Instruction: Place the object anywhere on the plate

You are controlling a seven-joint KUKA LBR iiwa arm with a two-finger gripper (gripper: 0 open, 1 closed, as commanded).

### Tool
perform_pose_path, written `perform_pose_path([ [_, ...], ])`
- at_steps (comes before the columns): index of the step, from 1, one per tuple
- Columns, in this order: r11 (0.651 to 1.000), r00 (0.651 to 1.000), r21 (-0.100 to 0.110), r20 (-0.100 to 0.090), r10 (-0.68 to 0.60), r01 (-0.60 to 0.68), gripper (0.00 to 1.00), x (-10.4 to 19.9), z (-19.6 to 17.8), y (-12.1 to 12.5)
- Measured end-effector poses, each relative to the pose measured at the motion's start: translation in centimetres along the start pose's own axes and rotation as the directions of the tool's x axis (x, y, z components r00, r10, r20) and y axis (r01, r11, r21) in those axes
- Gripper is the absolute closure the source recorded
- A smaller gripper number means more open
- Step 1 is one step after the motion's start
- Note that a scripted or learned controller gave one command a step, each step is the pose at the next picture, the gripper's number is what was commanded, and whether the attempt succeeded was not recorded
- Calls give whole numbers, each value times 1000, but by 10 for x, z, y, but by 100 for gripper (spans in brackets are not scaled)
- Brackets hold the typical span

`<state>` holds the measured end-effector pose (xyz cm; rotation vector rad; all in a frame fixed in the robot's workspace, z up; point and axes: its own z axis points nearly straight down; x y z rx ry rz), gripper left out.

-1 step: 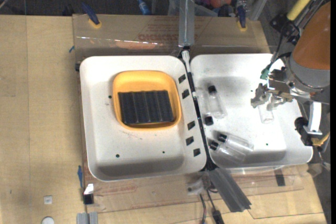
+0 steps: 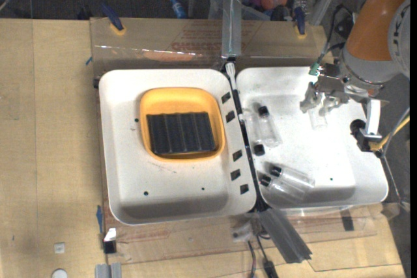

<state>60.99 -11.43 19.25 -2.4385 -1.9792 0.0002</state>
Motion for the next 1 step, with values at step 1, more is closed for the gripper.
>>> perform_pose_path([
  [1,991,991,-2,2,-131,131,100,27,7,47],
])
